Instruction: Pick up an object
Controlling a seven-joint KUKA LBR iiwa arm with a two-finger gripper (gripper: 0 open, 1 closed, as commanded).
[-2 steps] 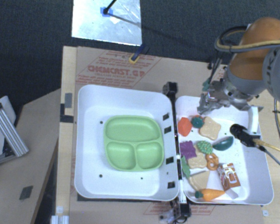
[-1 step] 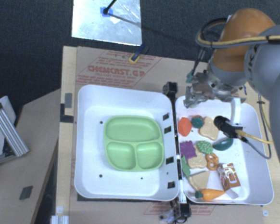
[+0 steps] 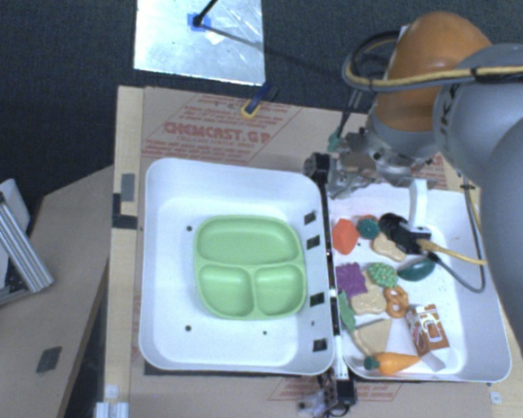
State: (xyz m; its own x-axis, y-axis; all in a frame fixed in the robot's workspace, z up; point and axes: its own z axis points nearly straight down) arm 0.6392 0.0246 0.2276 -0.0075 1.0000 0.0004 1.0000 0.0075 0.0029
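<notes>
objects for picking: a loose heap of small toy food pieces in the right bin [image 3: 480, 356], right of frame centre.
- red-orange piece [image 3: 344, 236], upper left of the heap, close to the bin's left wall.
- small teal piece [image 3: 368, 227], just beside it to the right.
- pale tan biscuit shape [image 3: 387, 249], below and right of the teal piece.
- dark teal leaf shape [image 3: 416, 270], further right.
- green bumpy cluster [image 3: 382, 274], touching the purple piece [image 3: 350, 278] on its left.
- brown pretzel [image 3: 396, 300], beside a tan flat piece [image 3: 368, 304].
- orange and white carton [image 3: 428, 328], tilted, towards the lower right.
- green pod [image 3: 347, 314], along the left wall.
- tan wedge [image 3: 371, 334], above the carrot [image 3: 396, 360], which lies at the bin's near edge.

hand [image 3: 346, 185]: at the upper left corner of the right bin, above the red-orange piece and apart from the heap. it is small and dark here; apart or together cannot be told, and nothing is seen held in it.

arm [image 3: 487, 95]: grey with an orange band, upper right of frame.

left bin [image 3: 167, 205]: centre of frame, holding a green divided plate [image 3: 246, 265] with three compartments.

worktop: a cardboard sheet [image 3: 214, 129] with red lettering lies under both bins. a silvery square sheet [image 3: 201, 27], possibly foil, sits at the upper left.
</notes>
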